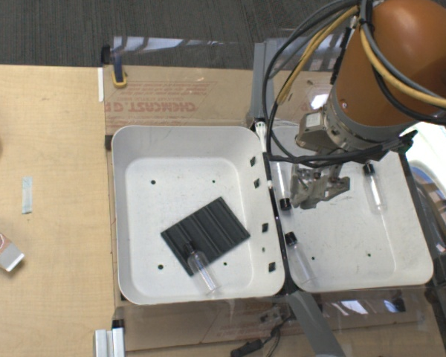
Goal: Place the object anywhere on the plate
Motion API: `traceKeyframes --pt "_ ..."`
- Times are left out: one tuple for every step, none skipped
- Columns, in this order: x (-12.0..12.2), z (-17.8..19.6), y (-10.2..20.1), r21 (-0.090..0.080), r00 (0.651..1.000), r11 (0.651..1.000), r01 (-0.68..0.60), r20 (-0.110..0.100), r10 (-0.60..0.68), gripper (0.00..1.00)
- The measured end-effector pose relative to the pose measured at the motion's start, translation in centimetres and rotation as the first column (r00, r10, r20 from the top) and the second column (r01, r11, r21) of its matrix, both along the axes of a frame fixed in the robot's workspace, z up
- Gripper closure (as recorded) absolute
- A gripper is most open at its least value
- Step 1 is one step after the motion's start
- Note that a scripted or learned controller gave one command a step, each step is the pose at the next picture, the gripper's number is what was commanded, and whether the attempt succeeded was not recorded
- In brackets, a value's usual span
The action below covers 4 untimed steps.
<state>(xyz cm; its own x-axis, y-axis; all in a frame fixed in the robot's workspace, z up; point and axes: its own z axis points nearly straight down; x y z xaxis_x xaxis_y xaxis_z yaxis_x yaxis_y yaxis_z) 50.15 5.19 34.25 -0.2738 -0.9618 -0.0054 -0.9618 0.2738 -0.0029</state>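
Left bin [126, 199]: sitting on the tabletop [44, 125] and holding a black ribbed plate [206, 234], lying flat and turned at a slant.
Clear vial [201, 268]: lying on the plate's near corner, its long axis running from upper left to lower right, dark cap toward the plate's middle, clear end reaching past the plate's edge onto the bin floor.
Right bin [401, 259]: holding two more clear tubes, one [373, 184] near the far right side, one [296, 259] along the left wall.
Claw [320, 188]: hanging over the right bin's far left part, well apart from the plate; whether it is spread or clenched cannot be told, and nothing is showing between its tips.
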Motion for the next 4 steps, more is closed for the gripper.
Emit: traceKeyframes --pt "-2.1 -1.9 4.9 0.0 0.974 0.974 -0.228 -0.002 0.228 1.0" --pt "-2.2 -4.5 11.3 0.0 0.949 0.949 -0.316 -0.005 0.316 1.0" --pt "-2.2 -4.5 11.3 0.0 0.949 0.949 -0.315 -0.005 0.315 0.0" --pt "6.0 -5.3 9.7 0.0 0.979 0.979 -0.205 -0.003 0.205 0.0"
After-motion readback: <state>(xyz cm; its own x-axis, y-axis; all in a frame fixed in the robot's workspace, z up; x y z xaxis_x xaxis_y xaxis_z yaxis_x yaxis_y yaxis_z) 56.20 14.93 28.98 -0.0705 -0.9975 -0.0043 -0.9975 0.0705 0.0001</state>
